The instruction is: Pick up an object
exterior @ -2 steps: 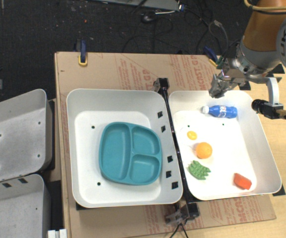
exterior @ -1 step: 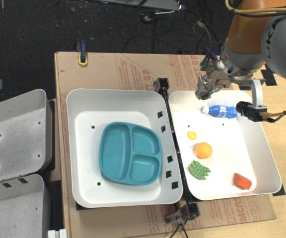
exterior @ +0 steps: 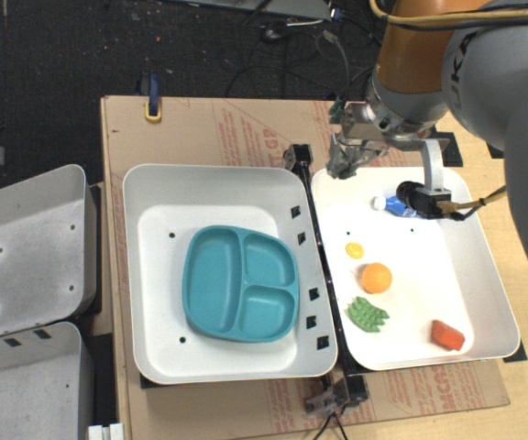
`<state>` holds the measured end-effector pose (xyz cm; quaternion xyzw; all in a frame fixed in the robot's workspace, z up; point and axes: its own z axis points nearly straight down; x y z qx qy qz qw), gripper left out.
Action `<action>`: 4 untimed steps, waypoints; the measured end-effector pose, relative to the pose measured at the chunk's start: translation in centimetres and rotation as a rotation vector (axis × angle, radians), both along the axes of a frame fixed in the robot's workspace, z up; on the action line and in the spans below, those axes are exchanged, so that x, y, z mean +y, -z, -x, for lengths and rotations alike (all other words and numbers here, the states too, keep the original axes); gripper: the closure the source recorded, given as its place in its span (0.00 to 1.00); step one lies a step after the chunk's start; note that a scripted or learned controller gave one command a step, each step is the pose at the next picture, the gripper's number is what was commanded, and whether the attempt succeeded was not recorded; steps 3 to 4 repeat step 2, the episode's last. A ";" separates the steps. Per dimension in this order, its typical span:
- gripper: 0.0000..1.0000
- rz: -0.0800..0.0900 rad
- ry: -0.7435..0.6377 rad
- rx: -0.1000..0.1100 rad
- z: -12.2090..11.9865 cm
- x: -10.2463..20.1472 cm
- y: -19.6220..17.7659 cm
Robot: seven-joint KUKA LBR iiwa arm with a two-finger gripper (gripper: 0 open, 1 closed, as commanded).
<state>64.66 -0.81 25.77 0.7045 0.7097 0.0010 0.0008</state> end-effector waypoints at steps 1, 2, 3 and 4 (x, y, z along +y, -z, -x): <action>1.00 -0.001 0.000 0.000 -0.4 5.5 -0.4; 1.00 0.000 0.000 0.005 0.1 10.6 1.5; 1.00 0.000 0.000 0.005 0.1 10.6 1.5; 1.00 0.000 0.000 0.005 0.1 10.6 1.5</action>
